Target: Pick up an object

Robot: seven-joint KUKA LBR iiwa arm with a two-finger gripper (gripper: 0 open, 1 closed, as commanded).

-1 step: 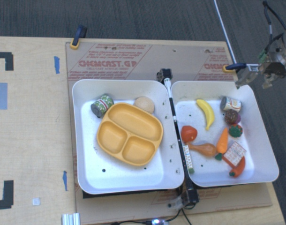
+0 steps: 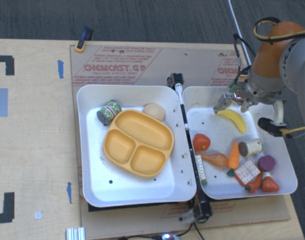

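Metal fingers (image 2: 234,101), their spread unclear, hover by a smooth curved yellow banana (image 2: 233,119)

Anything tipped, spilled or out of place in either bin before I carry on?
Nothing spilled or damaged. The green-labelled can lies on its side in the left white bin, beside the yellow divided tray, which sits askew. The yellow banana lies below the gripper.

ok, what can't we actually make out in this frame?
- gripper: finger state, too small and cluttered by cables in the camera view.
- banana: whether the gripper touches it; the gripper overlaps its upper end.
- green can: label too small to read.
- Small toys by the checkered block: overlapping, hard to separate.
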